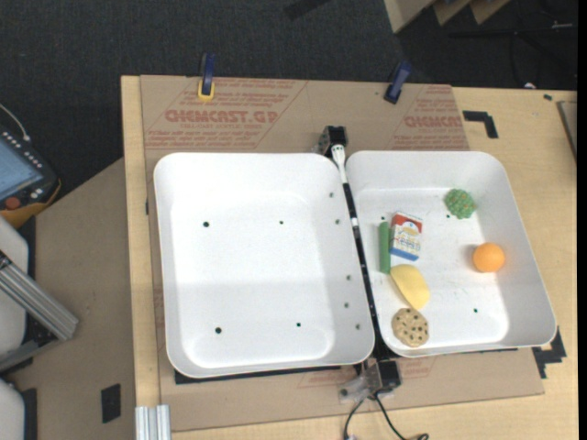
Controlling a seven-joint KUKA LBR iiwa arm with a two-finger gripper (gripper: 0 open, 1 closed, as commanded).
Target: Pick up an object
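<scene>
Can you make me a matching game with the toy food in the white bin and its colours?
Things:
1. ball-shaped fruit
2. broccoli
3. cookie
4. banana

Colours:
A. yellow
B. tan with dark dots
C. orange
D. green

Pairs: 1-C, 2-D, 3-B, 4-A

two white bins (side by side), five small items.

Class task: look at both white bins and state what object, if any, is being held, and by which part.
Nothing is held. The cookie, banana, orange, broccoli and small carton all lie loose in the right bin.
</scene>
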